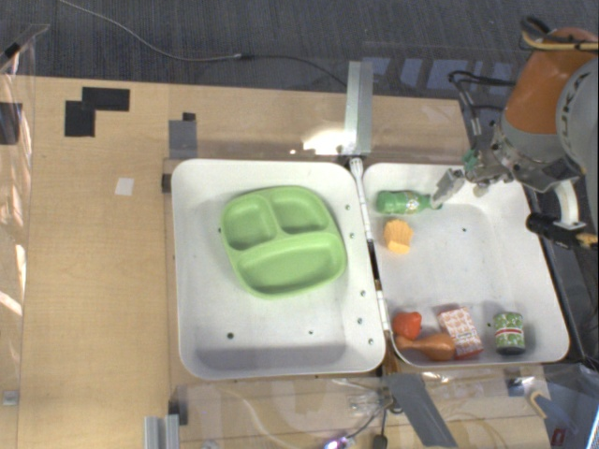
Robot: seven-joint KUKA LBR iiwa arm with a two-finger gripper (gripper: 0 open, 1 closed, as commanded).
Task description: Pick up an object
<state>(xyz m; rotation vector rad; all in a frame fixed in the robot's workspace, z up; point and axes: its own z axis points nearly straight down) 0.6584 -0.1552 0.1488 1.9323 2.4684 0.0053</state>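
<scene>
**Gripper at the green bottle in the right bin**

The arm (552,101), grey with an orange band, enters from the upper right of the frame, and its gripper (447,187) hangs low over the top of the right bin (524,251). The gripper's tip sits just beside the right end of a green bottle (405,201); whether its fingers are spread or pressed together cannot be told from this slanted view, and nothing is seen held between them.

The bottle lies on its side in the upper left part of the right bin, close to the divider between the bins. It is bright green with a paler patch mid-body that looks like a label. Just below it lies a small yellow-orange piece (400,236).

Along the bottom edge of the right bin sit a red item (407,324) touching a brown elongated item (432,346), a pink-and-white patterned packet (460,331), and a small green-and-white can (509,331) standing near the lower right corner.

The left bin (201,251) holds a green divided plate (283,239) with three compartments, resting near the bin's centre.
</scene>
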